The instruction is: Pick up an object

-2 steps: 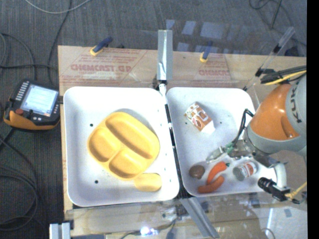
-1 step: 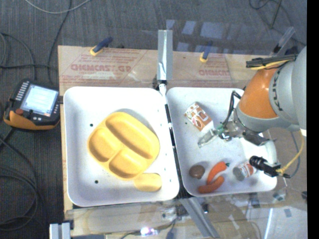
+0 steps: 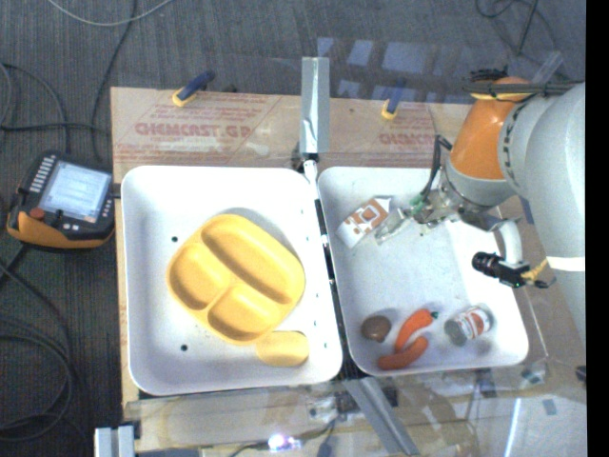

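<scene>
The right bin holds a white carton with an orange pattern in its far left corner. Along the near side lie a brown round lump, a carrot, an orange sausage-shaped piece and a small can on its side. My gripper reaches in from the right, low over the far part of this bin. Its tip is right beside the carton's right edge. I cannot tell whether it touches the carton.
The left bin carries a yellow divided plate and a pale yellow block at its near edge. A black fitting sticks out from the arm over the right bin's right side. A teach pendant lies left of the bench.
</scene>
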{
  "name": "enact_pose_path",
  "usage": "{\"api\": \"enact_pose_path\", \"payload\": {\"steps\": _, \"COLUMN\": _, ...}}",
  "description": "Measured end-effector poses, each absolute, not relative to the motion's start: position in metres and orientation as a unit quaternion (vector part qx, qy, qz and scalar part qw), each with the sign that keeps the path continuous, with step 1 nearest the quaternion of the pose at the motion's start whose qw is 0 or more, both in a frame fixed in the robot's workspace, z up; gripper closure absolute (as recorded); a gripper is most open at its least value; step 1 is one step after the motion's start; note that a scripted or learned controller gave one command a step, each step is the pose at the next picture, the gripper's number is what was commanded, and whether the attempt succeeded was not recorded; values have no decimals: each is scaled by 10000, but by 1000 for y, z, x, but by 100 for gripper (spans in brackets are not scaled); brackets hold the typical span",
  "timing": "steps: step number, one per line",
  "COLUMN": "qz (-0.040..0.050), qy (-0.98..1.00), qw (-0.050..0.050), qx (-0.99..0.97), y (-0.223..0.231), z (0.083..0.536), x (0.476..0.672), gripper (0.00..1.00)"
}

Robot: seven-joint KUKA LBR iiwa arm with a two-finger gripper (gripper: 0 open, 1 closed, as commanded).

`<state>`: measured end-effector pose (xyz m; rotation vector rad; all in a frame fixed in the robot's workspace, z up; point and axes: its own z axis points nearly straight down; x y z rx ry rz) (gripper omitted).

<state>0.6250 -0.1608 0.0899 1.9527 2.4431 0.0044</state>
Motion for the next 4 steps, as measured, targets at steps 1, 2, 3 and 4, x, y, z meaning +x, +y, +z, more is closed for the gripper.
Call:
{"api": "enact_pose_path", "payload": {"steps": 1, "qz": -103, "qy": 7858, "qw": 44, "qx": 6184, "y": -116, "z": 90, "x": 647, "gripper": 0}}
{"api": "enact_pose_path", "payload": {"steps": 2, "qz": -199, "qy": 7802, "qw": -137, "qx": 6251, "y": -117, "z": 89, "x": 658, "gripper": 0}}
{"api": "enact_pose_path", "payload": {"steps": 3, "qz": -192, "qy": 7932, "qw": -106, "qx": 6086, "y": -118, "z": 89, "x": 659, "gripper": 0}}
{"api": "enact_pose_path", "payload": {"steps": 4, "qz": -202, "qy": 7859, "qw": -112, "qx": 6179, "y": -117, "z": 89, "x": 659, "gripper": 0}}
